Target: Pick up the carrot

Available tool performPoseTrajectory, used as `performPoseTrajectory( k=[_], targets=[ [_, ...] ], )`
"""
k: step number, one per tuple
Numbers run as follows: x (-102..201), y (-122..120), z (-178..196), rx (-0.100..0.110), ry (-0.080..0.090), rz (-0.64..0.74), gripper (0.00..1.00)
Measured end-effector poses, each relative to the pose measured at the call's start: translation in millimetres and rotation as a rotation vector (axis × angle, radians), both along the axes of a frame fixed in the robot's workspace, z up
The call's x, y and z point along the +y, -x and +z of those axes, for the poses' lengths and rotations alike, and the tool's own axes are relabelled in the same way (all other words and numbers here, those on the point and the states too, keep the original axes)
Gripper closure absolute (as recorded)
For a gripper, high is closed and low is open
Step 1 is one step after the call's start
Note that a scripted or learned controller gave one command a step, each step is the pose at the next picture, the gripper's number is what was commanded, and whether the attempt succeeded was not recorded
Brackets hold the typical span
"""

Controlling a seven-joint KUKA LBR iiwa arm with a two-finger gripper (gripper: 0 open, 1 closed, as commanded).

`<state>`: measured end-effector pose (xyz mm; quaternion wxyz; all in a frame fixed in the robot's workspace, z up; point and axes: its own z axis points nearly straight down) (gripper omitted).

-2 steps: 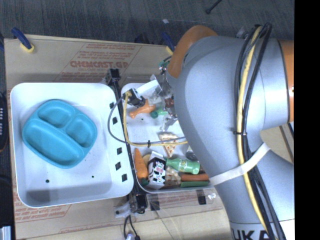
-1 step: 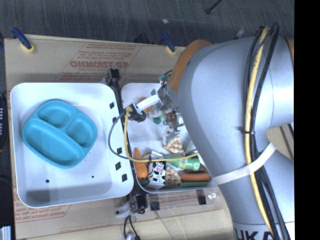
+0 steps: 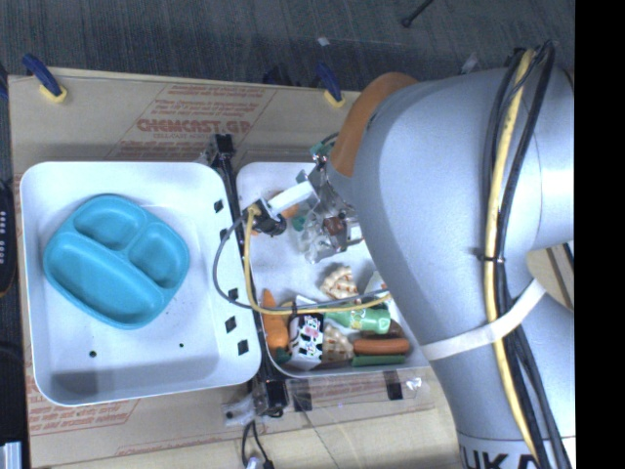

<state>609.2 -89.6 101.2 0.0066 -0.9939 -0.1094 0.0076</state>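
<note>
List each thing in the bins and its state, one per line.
carrot: lying at the right bin's front left, untouched.
blue tray: flat in the left bin, compartments bare.
milk carton: lying beside the carrot.
hot dog: lying among the toys.
pincer: over the right bin's middle, apart from the carrot.

The arm [image 3: 459, 252] covers the right bin [image 3: 256, 186] from twelve to five o'clock, and its six o'clock edge is crowded with the carrot [image 3: 276, 328], cow-print carton [image 3: 309, 338] and other toys, whereas the left bin [image 3: 117, 364] has bare floor around the blue tray [image 3: 115, 258].
</note>
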Motion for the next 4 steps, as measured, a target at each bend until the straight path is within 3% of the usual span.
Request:
performPoseTrajectory(
  k=[1,2,3,4],
  targets=[
    [1,-11,94,-0.016,0.007,0.345,1.00],
    [-33,7,-11,-0.010,-0.002,0.778,1.00],
    [-33,7,-10,-0.011,0.000,0.777,0.00],
    [-6,-19,-11,0.005,0.001,0.715,0.00]
  ],
)
